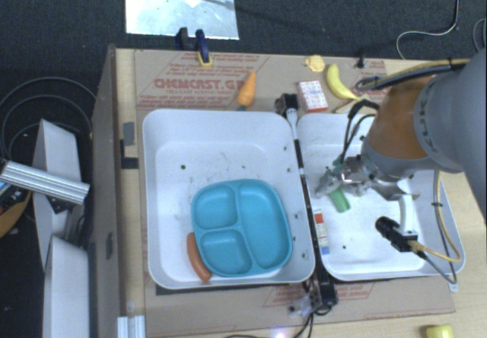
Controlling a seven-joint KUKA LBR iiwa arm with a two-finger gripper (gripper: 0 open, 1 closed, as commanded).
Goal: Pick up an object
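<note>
My gripper (333, 181) hangs low over the left part of the right bin (358, 264), with the grey arm and its orange band coming in from the right. A small green object (340, 201) lies on the bin floor just below and right of the gripper tip; I cannot tell whether they touch. In the left bin (171, 169) a blue divided plate (242, 226) rests near the front. An orange sausage-shaped piece (198, 256) lies against the plate's front left edge.
Behind the bins, on the cardboard, lie a carrot (246, 89), a small printed box (313, 95) and a banana (340, 83). A small card (320, 227) sits by the divider between the bins. Cables loop over the right bin's back.
</note>
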